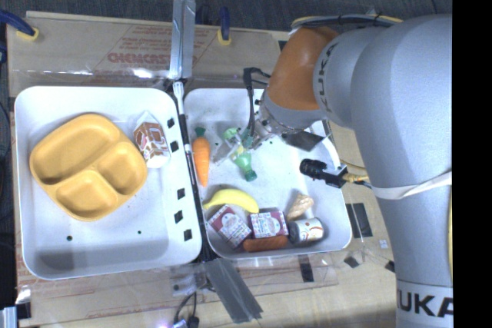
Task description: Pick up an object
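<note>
Camera view: the gripper (247, 140) is lowered into the right bin (337, 230), its tip at a small green bottle (244, 164) lying just right of the carrot (201, 155); whether it is spread or pinching cannot be told. Along that bin's near edge lie a banana (231, 200), two red packets (247, 226) and a small can (309, 230). The left bin (46, 257) holds a yellow divided plate (86, 165) and a brown packet (151, 140).

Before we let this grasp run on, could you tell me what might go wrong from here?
The hand is down among the green bits beside the carrot, so it may nudge the carrot or close on nothing. The banana, packets and can are packed along the bin's near wall, leaving little room for a grasp.
</note>
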`<state>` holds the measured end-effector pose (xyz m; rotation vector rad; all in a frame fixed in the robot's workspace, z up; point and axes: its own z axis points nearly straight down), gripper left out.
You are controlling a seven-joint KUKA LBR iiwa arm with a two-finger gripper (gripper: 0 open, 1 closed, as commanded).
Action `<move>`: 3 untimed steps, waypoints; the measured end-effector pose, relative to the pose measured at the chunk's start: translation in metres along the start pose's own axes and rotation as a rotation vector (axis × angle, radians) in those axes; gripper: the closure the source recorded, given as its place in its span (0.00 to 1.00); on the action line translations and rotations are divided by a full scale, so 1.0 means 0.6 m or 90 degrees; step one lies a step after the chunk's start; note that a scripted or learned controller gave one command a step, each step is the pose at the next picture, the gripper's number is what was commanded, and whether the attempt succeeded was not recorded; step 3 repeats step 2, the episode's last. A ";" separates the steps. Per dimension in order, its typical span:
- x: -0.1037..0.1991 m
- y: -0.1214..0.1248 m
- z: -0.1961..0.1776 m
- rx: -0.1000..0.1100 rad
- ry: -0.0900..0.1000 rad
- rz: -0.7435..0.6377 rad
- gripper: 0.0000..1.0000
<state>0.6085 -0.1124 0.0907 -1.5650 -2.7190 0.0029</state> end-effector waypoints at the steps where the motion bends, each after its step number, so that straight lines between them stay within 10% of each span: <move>1: 0.000 0.001 -0.016 0.001 0.000 -0.003 1.00; 2: 0.016 0.102 -0.214 -0.003 -0.002 0.030 1.00; 3: 0.016 0.102 -0.214 -0.003 -0.002 0.030 1.00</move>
